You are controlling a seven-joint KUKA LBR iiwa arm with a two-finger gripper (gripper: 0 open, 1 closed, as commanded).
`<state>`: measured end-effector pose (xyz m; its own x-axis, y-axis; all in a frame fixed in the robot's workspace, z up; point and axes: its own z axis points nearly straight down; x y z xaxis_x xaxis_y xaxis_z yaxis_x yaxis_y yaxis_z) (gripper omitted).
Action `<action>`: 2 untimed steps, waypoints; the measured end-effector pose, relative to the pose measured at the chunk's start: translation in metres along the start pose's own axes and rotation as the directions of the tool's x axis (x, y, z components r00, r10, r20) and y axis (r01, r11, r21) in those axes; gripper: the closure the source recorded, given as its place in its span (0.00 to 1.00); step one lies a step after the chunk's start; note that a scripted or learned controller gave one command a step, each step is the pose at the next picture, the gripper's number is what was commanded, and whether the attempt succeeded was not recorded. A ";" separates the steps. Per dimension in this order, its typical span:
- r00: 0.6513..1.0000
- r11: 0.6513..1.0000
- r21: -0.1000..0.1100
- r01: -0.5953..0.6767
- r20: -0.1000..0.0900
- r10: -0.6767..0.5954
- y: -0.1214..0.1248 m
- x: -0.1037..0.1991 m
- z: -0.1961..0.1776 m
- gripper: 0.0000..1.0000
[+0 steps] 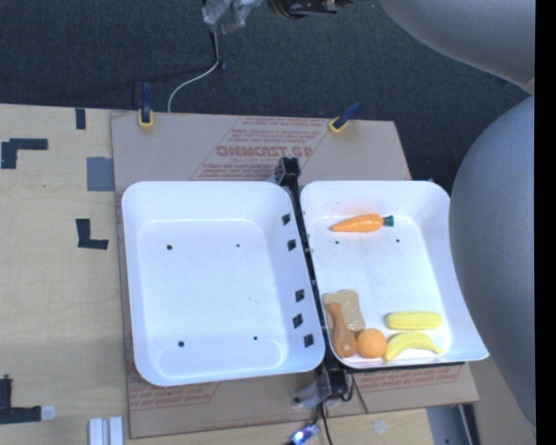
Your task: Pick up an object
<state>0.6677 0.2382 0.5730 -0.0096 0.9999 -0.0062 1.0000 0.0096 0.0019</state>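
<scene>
Yellow plastic banana [413, 346] in the right white bin's [434, 202] near corner looks light, stiff, slippery; grab mid-curve. Blurry gripper [228, 12], can't tell its state.

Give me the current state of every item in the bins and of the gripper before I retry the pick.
carrot: lying flat, alone near the far end of the right bin.
tan block: lying at the near-left corner, touching the orange ball.
orange ball: resting against the near wall.
corn cob: lying flat.
banana: lying flat beside the ball.
left bin: holds no items.
gripper: raised beyond the bins.
</scene>
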 end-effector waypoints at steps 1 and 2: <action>1.000 1.000 -0.006 -0.001 0.000 0.001 0.000 0.001 -0.010 1.00; 1.000 1.000 -0.016 -0.003 -0.002 0.003 0.001 0.002 -0.019 1.00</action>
<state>0.6687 0.2404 0.5924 -0.0067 1.0000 -0.0045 0.9998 0.0068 0.0177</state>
